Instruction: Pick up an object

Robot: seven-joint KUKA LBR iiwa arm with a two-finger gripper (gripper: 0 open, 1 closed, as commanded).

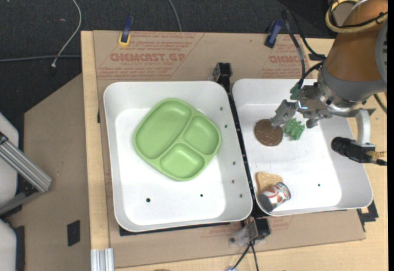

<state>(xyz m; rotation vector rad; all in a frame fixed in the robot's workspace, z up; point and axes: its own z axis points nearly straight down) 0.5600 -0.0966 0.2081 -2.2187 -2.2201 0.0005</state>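
- The gripper [297, 117] hangs low in the right bin [345, 193], fingers spread, gripping nothing.
- Just below its tips lies a green object [295, 130], possibly touching one finger; a brown disc [268, 133] sits beside it to the left.
- Nothing is lifted yet: closing and raising remain.

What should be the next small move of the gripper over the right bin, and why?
Probably a short descent straight down. The gripper hangs just above the small green object, which lies beside the brown disc in the right bin, and nothing shows between its fingers, so a lower approach seems needed before any grasp.
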